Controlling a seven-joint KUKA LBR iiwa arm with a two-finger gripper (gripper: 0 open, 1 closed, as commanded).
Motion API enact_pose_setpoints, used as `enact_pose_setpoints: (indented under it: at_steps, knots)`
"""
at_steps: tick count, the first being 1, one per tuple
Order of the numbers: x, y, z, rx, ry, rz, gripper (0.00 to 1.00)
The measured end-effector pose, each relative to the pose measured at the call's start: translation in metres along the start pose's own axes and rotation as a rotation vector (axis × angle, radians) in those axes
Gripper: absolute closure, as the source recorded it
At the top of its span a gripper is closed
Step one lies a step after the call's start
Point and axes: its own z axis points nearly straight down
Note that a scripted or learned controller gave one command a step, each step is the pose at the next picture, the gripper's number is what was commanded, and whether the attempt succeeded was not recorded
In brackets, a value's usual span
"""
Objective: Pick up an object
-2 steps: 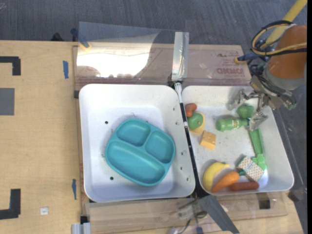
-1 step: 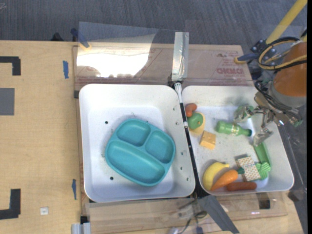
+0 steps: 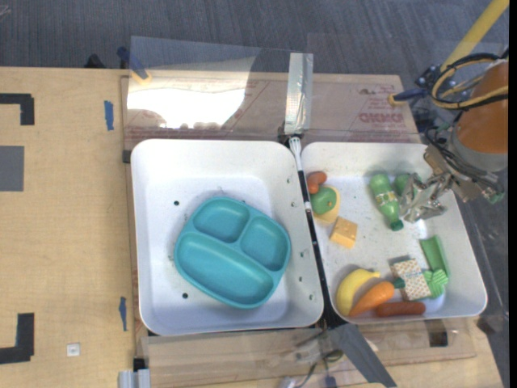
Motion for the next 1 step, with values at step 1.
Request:
enact_pose_setpoints:
  at_steps: [1]
  knots:
    - [-0.0505, -0.0253, -0.1625, -0.001, 0.002, -0.264, 1.0]
